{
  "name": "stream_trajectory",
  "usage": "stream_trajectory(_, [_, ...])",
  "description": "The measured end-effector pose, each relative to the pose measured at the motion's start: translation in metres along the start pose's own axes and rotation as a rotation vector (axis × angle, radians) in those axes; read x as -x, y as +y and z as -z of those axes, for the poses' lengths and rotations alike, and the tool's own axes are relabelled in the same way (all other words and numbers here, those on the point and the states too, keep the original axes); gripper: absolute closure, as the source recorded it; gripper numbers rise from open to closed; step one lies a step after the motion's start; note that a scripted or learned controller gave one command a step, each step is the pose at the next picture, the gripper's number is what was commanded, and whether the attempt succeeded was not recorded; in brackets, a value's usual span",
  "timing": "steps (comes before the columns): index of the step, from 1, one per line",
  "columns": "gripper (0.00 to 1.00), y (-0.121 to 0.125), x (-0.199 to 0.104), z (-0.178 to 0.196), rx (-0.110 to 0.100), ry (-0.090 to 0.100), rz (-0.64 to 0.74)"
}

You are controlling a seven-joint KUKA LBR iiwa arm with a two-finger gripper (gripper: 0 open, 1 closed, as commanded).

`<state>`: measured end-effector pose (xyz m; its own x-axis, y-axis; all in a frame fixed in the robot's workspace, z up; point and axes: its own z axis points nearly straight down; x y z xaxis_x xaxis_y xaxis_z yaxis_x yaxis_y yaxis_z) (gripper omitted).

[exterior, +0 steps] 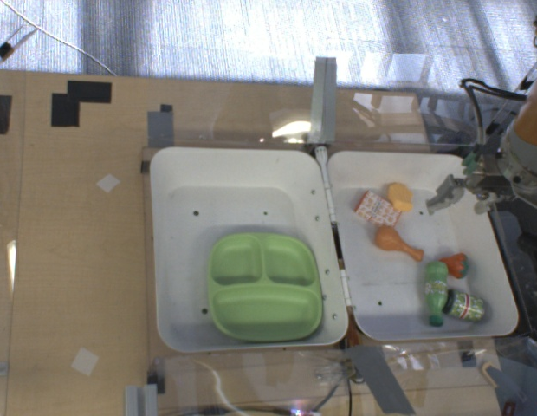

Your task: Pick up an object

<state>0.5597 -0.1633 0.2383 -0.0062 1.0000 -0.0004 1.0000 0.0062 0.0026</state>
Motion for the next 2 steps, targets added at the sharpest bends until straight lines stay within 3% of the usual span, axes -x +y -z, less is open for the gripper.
stream_trajectory(1, [0.00,0.024,-0.014,-0.136,0.010,0.001,-0.298])
stream_trajectory(2, [0.00,0.097,-0.076,-0.141,0.024,0.001,-0.307])
